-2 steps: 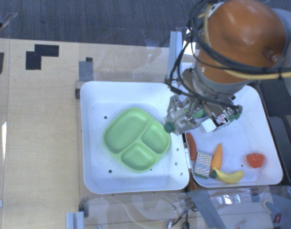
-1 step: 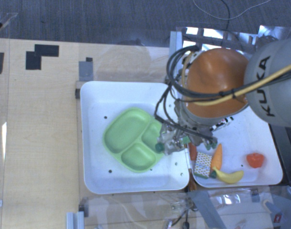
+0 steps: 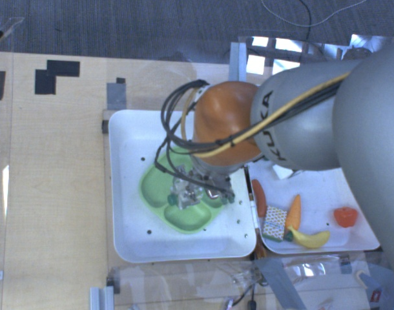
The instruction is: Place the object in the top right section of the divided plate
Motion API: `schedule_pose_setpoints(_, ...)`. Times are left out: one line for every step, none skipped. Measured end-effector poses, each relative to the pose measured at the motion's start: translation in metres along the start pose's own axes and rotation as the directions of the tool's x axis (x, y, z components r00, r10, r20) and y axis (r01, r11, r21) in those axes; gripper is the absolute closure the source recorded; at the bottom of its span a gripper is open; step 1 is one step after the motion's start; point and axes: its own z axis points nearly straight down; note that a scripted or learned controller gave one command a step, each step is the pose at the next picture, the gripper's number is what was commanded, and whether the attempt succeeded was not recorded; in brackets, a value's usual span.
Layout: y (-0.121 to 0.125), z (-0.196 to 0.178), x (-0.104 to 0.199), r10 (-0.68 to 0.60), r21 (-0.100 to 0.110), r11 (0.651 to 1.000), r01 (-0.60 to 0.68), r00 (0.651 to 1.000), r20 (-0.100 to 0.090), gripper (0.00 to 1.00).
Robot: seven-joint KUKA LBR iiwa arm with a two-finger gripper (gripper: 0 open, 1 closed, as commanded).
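The arm (image 3: 300, 118) is reaching into the left bin (image 3: 129, 173), its gripper (image 3: 196, 196) hanging over the green divided plate (image 3: 159, 186) near that bin's middle. The right bin (image 3: 365, 237) is carrying a sausage (image 3: 259, 197), carrot (image 3: 292, 212), banana (image 3: 310, 239), patterned packet (image 3: 274, 223) and tomato (image 3: 345, 217).

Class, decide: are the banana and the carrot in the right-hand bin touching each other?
Touching. In the camera view the carrot's lower tip meets the banana's left end with no white bin floor visible between them.
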Motion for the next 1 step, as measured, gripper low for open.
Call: schedule_pose_setpoints(-0.0437, -0.1147, 0.0431, -0.117, 0.001, 0.993, 0.117, 0.993, -0.003, 1.0)
